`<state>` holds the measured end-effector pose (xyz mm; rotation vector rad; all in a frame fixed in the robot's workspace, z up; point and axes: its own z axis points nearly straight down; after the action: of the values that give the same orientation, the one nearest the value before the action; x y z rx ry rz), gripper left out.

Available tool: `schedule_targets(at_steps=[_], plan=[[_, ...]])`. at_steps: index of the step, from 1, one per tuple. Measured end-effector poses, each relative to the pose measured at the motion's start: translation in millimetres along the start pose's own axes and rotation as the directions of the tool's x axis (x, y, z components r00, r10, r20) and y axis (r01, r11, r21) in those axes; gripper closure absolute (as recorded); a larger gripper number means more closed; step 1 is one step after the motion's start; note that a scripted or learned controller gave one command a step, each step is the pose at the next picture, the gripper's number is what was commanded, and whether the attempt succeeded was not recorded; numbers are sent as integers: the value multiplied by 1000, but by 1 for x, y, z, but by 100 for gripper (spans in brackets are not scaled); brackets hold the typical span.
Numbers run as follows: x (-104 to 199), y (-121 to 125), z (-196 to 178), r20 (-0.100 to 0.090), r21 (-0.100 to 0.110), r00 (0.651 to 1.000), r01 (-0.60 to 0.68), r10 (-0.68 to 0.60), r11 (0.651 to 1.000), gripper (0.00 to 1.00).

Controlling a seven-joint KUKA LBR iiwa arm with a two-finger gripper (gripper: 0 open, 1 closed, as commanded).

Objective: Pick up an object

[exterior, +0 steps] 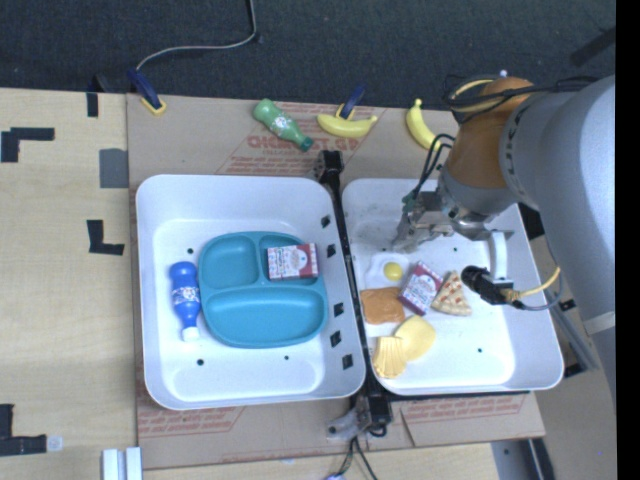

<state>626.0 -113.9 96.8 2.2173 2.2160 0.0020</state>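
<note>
My gripper [413, 228] hangs low in the right bin [520, 368], over its bare far-left floor. Just in front of it lies a fried egg [392, 268]. Nearer the front are a purple snack packet [420, 289], a pizza slice [452, 296], a brown bun [380, 306] and yellow chips [404, 346]. The view shows nothing held in the gripper. In the left bin [160, 368] a blue divided plate [255, 313] carries a small red and white box [292, 262]. A blue bottle [184, 299] lies to the plate's left.
Behind the bins, on the cardboard, lie a green bottle [282, 125] and two bananas [346, 123] [420, 124]. The grey arm with its orange band [480, 148] covers the right bin's far right corner. A black divider [340, 258] runs between the bins.
</note>
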Motion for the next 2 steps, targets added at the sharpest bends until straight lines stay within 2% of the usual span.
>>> schedule_targets(at_steps=[1, 2], plan=[[0, 0, 0, 0, 0, 1000, 0, 0, 1000, 0], [4, -52, 9, -2, -1, 1000, 1, -1, 1000, 0]])
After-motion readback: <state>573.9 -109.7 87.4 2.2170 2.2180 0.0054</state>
